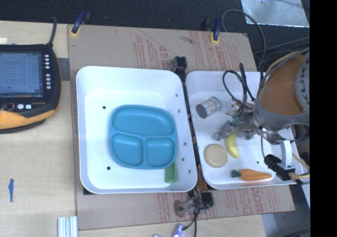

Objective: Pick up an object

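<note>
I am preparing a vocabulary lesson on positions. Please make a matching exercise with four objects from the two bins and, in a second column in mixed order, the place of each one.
Objects:
1. blue divided plate
2. banana
3. carrot
4. small can

Places:
A. right bin, near the front edge
B. left bin, middle
C. right bin, back left part, lying on its side
D. right bin, middle, just below the gripper

Pairs: 1-B, 2-D, 3-A, 4-C

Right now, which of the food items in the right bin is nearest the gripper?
The yellow banana: it lies right beneath the gripper, unlike the orange carrot and round beige bun.
</note>
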You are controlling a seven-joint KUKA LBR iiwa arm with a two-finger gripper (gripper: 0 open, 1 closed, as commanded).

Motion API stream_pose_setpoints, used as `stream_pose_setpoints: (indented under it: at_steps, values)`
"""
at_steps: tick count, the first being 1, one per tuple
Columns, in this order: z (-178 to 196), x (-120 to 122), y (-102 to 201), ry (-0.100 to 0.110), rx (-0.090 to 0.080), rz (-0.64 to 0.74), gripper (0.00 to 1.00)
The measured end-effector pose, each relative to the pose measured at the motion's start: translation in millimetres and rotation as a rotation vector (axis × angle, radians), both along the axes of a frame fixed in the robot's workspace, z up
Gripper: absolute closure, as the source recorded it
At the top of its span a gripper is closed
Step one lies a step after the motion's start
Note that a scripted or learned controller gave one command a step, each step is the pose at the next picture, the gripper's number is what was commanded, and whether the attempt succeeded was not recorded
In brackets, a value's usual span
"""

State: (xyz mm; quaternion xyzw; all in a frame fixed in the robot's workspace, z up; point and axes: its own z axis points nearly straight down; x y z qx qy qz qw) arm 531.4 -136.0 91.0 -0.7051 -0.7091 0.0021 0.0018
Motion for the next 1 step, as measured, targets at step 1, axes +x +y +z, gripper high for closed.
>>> stream_pose_setpoints:
  at_steps: [1]
  values:
    - [10.8, 0.8, -1.3, -0.001, -0.002, 0.002, 1.0]
